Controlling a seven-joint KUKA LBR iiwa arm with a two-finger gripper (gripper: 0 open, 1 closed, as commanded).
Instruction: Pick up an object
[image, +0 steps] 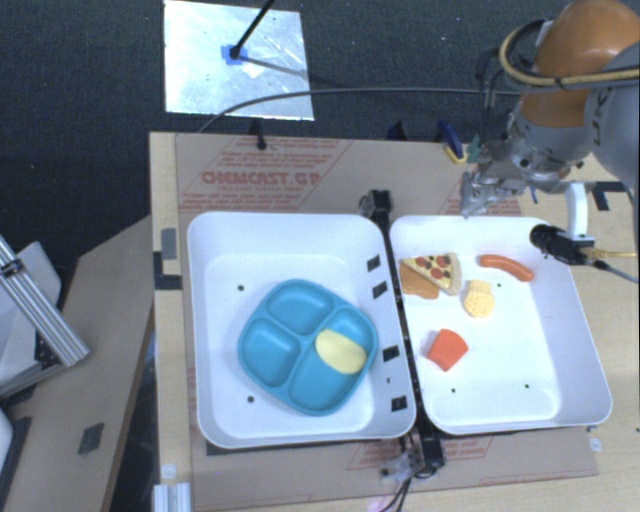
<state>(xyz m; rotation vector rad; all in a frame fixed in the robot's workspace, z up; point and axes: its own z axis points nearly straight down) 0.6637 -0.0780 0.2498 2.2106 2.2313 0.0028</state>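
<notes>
Seemingly, the gripper (484, 196) hangs at the right bin's (580, 330) 12 o'clock rim; its opening cannot be told. At 6 o'clock from it, the wedge (447, 349) looks light, rigid, graspable across flat sides.

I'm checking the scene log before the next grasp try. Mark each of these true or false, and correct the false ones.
1. The blue plate lies in the left bin. True.
2. The yellow piece sits in the right bin. False: it rests on the blue plate.
3. The pizza slice is in the right bin. True.
4. The gripper holds the sausage. False: the sausage lies in the right bin, apart from the gripper.
</notes>
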